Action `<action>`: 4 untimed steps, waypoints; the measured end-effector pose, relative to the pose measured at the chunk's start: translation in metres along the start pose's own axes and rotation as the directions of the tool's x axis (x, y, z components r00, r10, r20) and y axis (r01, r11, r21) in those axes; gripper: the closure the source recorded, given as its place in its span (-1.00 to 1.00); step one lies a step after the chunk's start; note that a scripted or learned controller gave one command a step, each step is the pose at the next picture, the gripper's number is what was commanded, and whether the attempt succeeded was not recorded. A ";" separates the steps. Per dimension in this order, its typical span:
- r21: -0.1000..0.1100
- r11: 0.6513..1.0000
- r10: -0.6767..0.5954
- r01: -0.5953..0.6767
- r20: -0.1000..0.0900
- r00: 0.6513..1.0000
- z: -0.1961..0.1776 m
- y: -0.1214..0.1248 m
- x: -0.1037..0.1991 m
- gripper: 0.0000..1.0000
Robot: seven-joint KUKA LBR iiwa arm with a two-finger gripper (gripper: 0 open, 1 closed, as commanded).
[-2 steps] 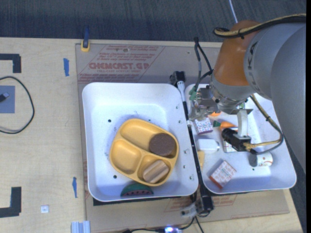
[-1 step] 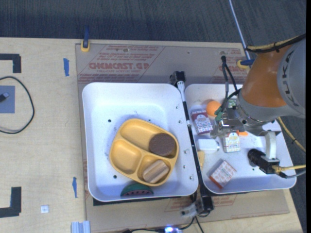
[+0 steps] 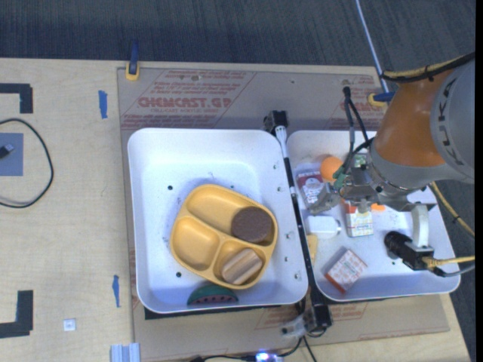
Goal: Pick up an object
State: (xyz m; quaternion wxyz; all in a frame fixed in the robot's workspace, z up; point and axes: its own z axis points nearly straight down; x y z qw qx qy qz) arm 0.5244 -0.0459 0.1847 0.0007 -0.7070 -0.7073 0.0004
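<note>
Reaching in from the right, my grey arm with its orange band [image 3: 411,123] hangs over the right-hand white bin [image 3: 445,281], and the gripper [image 3: 355,191] sits low among the clutter there. I cannot tell from this angle how it is set or whether it has anything. Just beside it lie a small orange ball [image 3: 330,167], a white-and-orange carton [image 3: 360,221] and a red printed packet [image 3: 346,268] nearer the front. Across in the left-hand white bin [image 3: 151,157] rests a yellow divided plastic tray [image 3: 198,236] holding a round brown disc [image 3: 251,224].
</note>
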 end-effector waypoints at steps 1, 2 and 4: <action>-0.009 1.000 -0.001 0.001 0.002 1.000 0.096 0.045 -0.047 -1.00; -0.018 1.000 -0.001 0.001 0.009 1.000 0.084 0.047 -0.048 1.00; -0.004 1.000 0.001 -0.001 0.001 1.000 0.099 -0.030 -0.060 -1.00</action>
